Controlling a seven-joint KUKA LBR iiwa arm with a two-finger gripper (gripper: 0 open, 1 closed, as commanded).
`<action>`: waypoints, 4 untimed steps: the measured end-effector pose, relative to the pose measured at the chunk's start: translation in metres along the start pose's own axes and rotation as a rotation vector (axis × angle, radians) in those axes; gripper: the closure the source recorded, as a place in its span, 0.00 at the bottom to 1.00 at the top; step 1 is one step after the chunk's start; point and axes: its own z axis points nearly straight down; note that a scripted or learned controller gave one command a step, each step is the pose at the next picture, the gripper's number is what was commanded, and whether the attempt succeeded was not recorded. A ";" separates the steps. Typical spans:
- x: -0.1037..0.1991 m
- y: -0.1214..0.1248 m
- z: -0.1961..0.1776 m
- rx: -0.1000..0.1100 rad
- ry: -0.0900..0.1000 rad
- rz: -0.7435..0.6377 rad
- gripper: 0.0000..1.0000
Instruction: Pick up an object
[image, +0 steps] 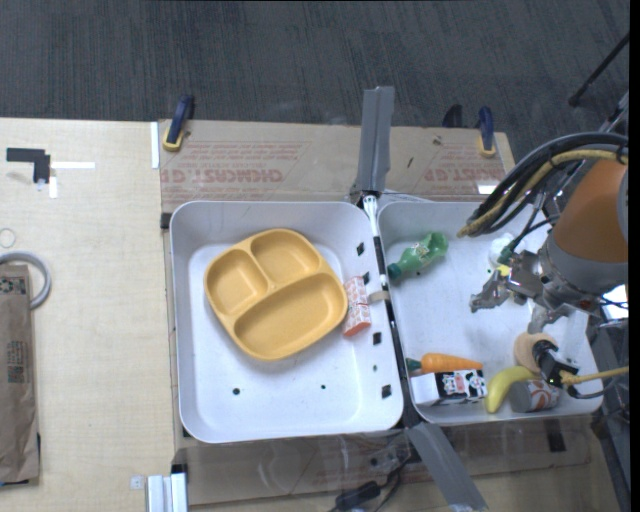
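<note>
A: What lay furthest from the gripper (497, 296)?

B: Across the divider, in the left bin (190, 330), the yellow plate (276, 292) with 3 compartments sat tilted, and a small red-and-white packet (357, 305) lay just beside its near edge. Nothing printed on the packet could be read.

A: Closer in?

B: In the right bin (440, 215), a green toy (419, 254) lay up and left of the gripper. Below it, against the bin's front wall, a carrot (450, 362), a small black-and-white carton (450, 386) and a banana (505, 387) sat bunched, likely just left where they had fallen. The carton's print was too small to read.

A: Any legible writing?

B: Red lettering on the cardboard (270, 165) behind the bins, upside down; I couldn't read it reliably.

A: And the gripper?

B: It hung over bare bin floor, with nothing visibly held. I couldn't tell how far apart it stood. The carrot looked the nearest candidate.
</note>
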 end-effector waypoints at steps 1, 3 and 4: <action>-0.073 -0.021 -0.052 0.000 -0.001 0.050 0.00; -0.052 0.027 -0.023 -0.002 0.000 -0.201 0.00; -0.022 0.080 0.043 0.001 0.012 -0.162 0.00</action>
